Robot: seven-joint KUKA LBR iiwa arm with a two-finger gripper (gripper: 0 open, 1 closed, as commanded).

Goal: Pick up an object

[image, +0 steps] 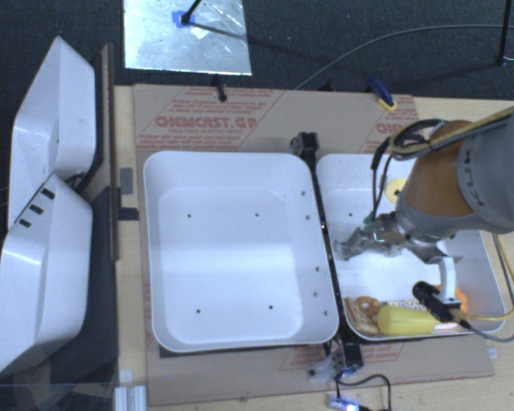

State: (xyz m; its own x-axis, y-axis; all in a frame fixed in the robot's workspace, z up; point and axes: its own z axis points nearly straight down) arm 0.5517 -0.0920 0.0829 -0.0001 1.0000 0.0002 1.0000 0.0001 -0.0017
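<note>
My jaws sit low inside the right shallow white bin [347, 187], close to its left wall, and from this slant I cannot tell whether they are open or closed; I see nothing caught between them. Nearest me, along the bin's front edge, lies a smooth yellow oval plastic object [405, 319], with a lumpy tan and orange item [364, 309] touching its left end. Both rest on the bin floor, apart from my jaws. By my judgement nothing is picked yet: reaching one, gripping and lifting all remain.
</note>
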